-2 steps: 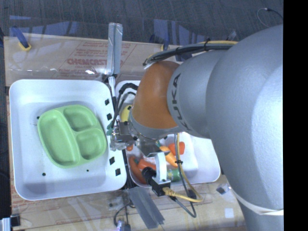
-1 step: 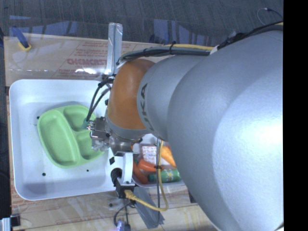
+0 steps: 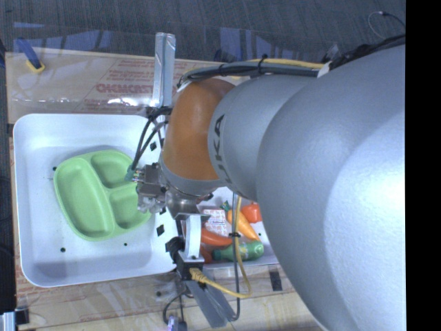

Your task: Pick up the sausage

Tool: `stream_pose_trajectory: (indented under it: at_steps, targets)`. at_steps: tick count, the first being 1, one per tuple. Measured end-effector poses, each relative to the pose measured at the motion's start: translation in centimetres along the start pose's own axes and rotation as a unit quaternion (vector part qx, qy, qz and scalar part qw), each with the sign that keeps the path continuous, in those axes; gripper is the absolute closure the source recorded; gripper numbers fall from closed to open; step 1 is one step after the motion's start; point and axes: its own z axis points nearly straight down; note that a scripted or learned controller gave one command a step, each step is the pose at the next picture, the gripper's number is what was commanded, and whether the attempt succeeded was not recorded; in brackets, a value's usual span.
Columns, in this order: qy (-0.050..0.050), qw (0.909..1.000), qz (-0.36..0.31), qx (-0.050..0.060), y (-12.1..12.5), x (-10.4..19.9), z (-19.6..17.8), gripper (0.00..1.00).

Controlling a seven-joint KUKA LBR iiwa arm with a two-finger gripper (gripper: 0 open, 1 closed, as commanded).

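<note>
Over the right edge of the left bin [image 3: 31,205], my gripper [image 3: 153,193] hangs beside the green divided tray [image 3: 89,198]; whether it is open or closed I cannot tell. Past that edge, under my wrist, a reddish-orange piece, probably the sausage [image 3: 215,239], lies just beside a green vegetable [image 3: 242,252].

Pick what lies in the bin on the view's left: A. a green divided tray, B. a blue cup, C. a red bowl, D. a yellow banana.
A: a green divided tray with three compartments lies flat on the floor of that white bin.
</note>
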Motion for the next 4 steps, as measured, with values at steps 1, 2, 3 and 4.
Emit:
stream_pose_trajectory:
  at_steps: [1,2,3,4]
  targets:
    - [-0.002,1.0000,0.005,0.003,-1.0,5.0,5.2,1.00]
    - [0.000,0.9999,0.013,0.001,0.3,-1.9,1.8,1.00]
    - [0.000,0.9953,0.097,0.000,0.5,-2.6,-3.9,1.00]
    - [-0.001,0.9995,0.032,0.003,4.1,-2.1,1.9,1.00]
